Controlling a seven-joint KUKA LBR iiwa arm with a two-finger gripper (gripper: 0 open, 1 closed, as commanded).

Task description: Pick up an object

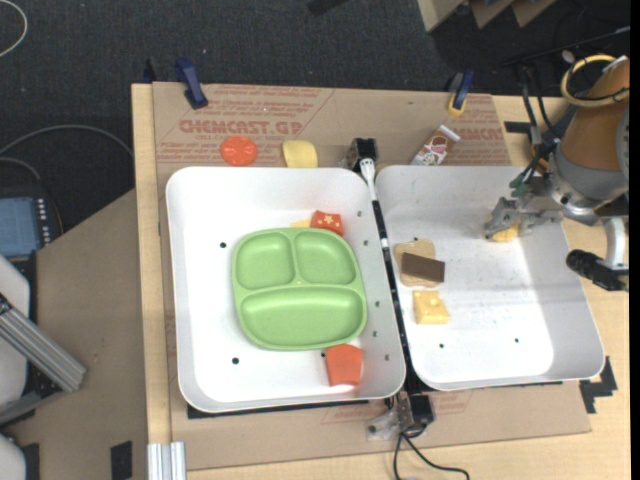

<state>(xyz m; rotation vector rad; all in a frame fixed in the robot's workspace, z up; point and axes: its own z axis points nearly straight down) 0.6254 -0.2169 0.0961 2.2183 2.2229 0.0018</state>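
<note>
The gripper sits low in the right bin, jaws spread around a small yellow piece beneath them.

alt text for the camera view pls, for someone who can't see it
A grey robot arm reaches from the right, its gripper low over a small yellow piece in the right bin. The left bin has a green divided plate.

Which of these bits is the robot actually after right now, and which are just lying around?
In play:
- hand, low in the right bin
- small yellow piece just under it

Lying about:
- brown block and cheese wedge, same bin
- green divided plate, red cube, orange block in the left bin
</note>
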